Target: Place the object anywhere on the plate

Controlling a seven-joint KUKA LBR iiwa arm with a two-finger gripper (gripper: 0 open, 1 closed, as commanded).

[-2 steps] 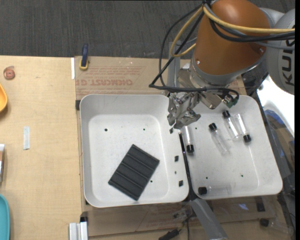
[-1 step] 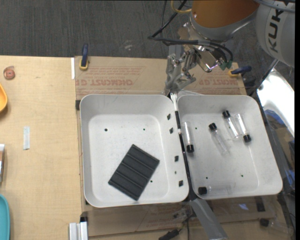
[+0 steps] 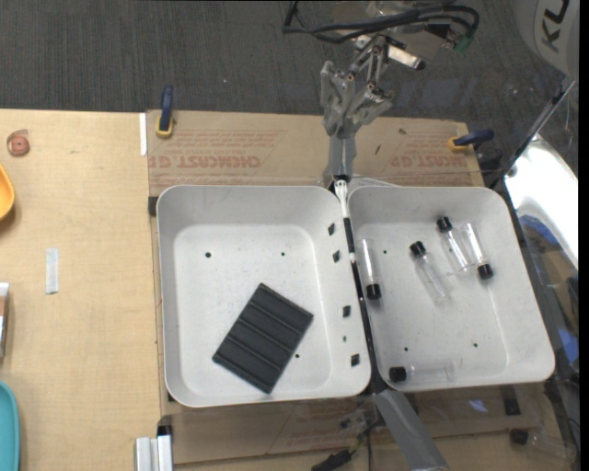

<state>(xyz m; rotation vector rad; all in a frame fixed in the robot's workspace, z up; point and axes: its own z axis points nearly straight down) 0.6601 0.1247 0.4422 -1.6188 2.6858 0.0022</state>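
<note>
Two shallow white bins sit side by side on the counter [image 3: 83, 230], over a sheet of brown cardboard [image 3: 276, 152]. The left bin [image 3: 170, 276] holds a black ridged plate [image 3: 263, 337], a flat rectangle lying at a slant in the bin's lower middle, clear of the walls. The right bin [image 3: 515, 285] holds clear tubes with black caps. One tube [image 3: 367, 268] lies close along the left wall, cap toward the near side. A second tube [image 3: 428, 271] lies near the middle, tilted, cap at its far end. Two more tubes [image 3: 463, 246] rest just beside each other toward the upper right, one capped at the far end and one at the near end. A fifth tube [image 3: 423, 373] lies along the near wall, cap at its left end.

The gripper [image 3: 352, 97] hangs above the far edge of the cardboard, beyond both bins and roughly in line with the seam between them. Its fingers appear parted and nothing is visible between them. Cables [image 3: 386, 18] loop above it.
</note>
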